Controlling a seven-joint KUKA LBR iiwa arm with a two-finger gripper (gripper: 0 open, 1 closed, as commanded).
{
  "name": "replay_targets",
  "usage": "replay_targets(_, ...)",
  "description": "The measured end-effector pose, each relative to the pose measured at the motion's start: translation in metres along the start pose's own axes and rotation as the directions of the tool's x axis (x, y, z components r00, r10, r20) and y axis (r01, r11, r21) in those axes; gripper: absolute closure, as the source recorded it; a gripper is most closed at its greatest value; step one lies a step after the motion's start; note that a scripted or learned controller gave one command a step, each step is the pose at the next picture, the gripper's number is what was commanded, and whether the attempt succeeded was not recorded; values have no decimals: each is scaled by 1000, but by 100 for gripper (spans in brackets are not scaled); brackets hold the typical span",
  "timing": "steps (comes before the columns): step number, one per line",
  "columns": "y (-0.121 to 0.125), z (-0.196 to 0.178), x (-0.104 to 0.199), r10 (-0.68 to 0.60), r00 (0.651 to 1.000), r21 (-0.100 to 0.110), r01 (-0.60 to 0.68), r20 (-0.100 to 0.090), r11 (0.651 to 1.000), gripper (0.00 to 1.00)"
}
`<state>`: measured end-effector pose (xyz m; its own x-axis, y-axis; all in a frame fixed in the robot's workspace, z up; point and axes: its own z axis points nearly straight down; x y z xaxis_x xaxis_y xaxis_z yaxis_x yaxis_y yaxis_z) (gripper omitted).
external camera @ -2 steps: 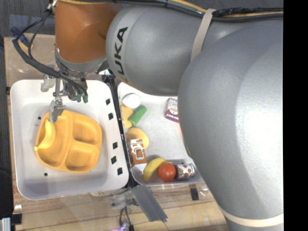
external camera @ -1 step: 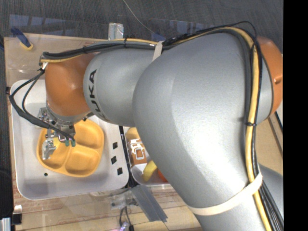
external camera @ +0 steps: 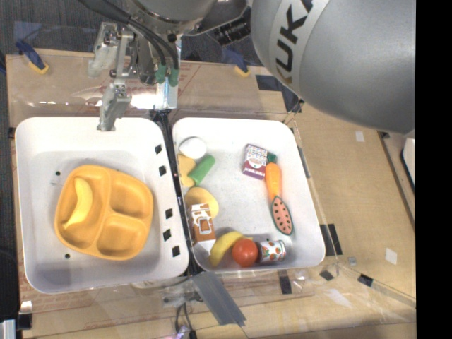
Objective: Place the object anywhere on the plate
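A yellow plate (external camera: 106, 214) with three compartments lies in the left bin (external camera: 35, 140). A yellow banana-shaped piece (external camera: 76, 203) rests in the plate's left compartment. My gripper (external camera: 136, 111) hangs above the far rim of the left bin, near the divider between the bins. Its fingers (external camera: 107, 115) stand apart with nothing between them, so it is open. It is well above and behind the plate.
The right bin (external camera: 304, 189) holds several toy foods: a white ball (external camera: 192, 147), a green cylinder (external camera: 203, 168), a purple carton (external camera: 254, 161), a carrot (external camera: 272, 179), a watermelon slice (external camera: 282, 215), a tomato (external camera: 245, 253) and a can (external camera: 273, 250). The arm's big grey link (external camera: 332, 41) overhangs the top right.
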<state>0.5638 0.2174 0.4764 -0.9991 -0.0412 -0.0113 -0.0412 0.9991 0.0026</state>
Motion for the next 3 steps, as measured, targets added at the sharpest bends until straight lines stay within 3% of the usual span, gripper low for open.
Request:
replay_targets(1, -3, -19, 55, -293, 956, 0, 293, -8, 956, 0)
replay_targets(2, 3, -18, 80, -471, 882, -2, 471, -11, 882, 0)
replay_targets(3, 4, 92, 63, -512, 859, -5, 512, -17, 859, 0)
